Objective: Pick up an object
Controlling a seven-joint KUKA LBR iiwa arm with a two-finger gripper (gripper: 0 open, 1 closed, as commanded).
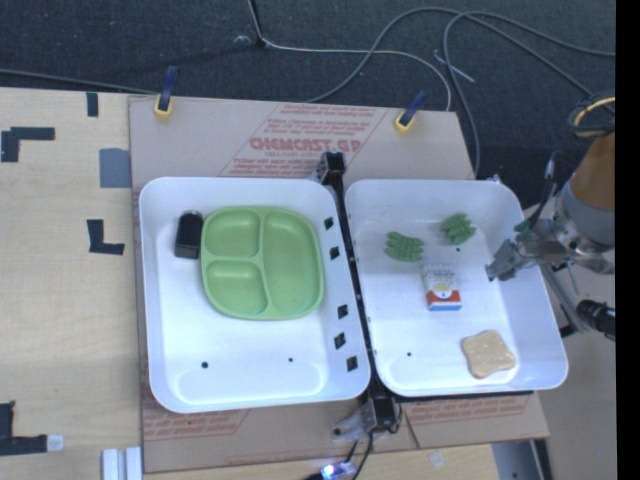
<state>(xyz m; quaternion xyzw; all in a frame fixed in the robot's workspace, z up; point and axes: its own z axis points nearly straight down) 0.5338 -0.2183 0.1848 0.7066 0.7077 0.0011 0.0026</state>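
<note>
In the right bin (530,368) lie two green leafy pieces, one at the left (404,246) and one further back (458,228). A small red, white and blue box (441,288) sits in the middle, and a tan slice of toast (487,353) lies near the front right corner. My gripper (505,261) hangs over the right rim of this bin, to the right of the box and apart from every object. Nothing shows in its grasp.
The left bin (170,368) holds a green divided plate (263,262) with a small black block (188,235) at its left side. Both bins rest on a cardboard sheet (300,138) held by two clamps. Cables run across the dark floor behind.
</note>
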